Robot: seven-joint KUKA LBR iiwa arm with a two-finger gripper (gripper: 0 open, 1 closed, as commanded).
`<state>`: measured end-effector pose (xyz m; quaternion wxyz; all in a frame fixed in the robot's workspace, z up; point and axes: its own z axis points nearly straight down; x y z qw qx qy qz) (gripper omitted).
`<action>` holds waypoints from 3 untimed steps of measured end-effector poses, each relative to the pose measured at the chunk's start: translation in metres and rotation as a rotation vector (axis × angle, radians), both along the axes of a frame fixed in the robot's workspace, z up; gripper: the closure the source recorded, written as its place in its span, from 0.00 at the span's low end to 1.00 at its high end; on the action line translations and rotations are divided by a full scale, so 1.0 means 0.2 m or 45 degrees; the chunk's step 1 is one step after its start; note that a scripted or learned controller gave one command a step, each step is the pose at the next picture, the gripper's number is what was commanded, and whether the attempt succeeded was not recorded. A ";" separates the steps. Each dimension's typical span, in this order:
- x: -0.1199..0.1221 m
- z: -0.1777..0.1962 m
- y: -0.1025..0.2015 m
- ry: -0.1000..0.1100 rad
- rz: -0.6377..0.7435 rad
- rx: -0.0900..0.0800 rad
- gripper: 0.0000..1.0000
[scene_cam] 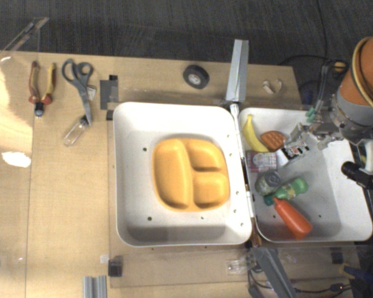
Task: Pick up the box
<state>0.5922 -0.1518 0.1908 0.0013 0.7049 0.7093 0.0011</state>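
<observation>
Wooden bench (pixel 62 185) is bearing two bins. Box (pixel 263 161) is lying in the right bin (pixel 342 222), beside the banana (pixel 253 135). Gripper (pixel 296 146) is hovering near it; grip state cannot be determined.

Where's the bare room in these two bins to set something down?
Left bin: bare floor all around the yellow tray, widest on its left. Right bin: open on the right beyond the carrot. Crowded along its left edge: banana, box, bottle, with the gripper above.
</observation>
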 end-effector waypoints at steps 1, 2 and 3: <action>0.10 -0.34 0.16 -0.048 0.024 -0.010 0.00; -0.04 -0.40 0.27 -0.086 0.086 -0.030 0.00; -0.15 -0.34 0.17 -0.043 0.263 -0.013 0.00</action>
